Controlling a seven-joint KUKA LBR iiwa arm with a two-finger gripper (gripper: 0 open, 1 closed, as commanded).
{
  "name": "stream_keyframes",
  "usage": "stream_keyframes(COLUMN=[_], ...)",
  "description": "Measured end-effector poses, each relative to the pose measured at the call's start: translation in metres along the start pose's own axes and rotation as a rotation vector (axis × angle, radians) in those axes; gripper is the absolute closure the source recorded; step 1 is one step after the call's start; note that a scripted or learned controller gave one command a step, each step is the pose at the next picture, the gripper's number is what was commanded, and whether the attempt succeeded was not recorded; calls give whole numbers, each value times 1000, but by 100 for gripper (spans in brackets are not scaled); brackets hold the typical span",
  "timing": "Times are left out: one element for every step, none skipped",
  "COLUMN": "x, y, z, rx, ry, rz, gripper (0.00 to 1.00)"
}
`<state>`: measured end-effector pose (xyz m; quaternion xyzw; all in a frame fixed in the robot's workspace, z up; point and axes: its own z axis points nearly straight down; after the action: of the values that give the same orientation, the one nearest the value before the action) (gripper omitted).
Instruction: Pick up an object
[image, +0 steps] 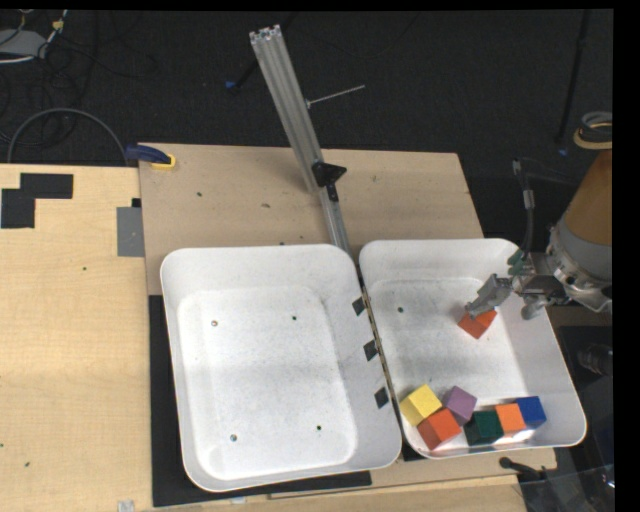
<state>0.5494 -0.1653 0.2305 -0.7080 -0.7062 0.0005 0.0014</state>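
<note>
One red block sits in the right bin, well apart from the blocks clustered at its near edge, and we see the gripper fingers clamped on it.

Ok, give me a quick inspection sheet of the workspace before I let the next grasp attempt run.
Surface: wooden bench bearing two shallow white bins, the left bin and the right bin.
Job's things: red-orange block in the right bin at the gripper's tip, whether gripped cannot be told; yellow block, purple block, red block, green block, orange block and blue block clustered at that bin's near edge.
Clutter: blue and yellow clamp at the bench's far left corner.
Grippers: gripper over the right bin, reaching in from the right.
Cables: dark cable loops on the floor, far left.
Surroundings: slanted aluminium rail behind the bins.
</note>
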Motion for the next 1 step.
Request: stream_keyframes(x=[-1], y=[0], z=[-10], rx=[1], ry=[1], rz=[1], gripper=[100])
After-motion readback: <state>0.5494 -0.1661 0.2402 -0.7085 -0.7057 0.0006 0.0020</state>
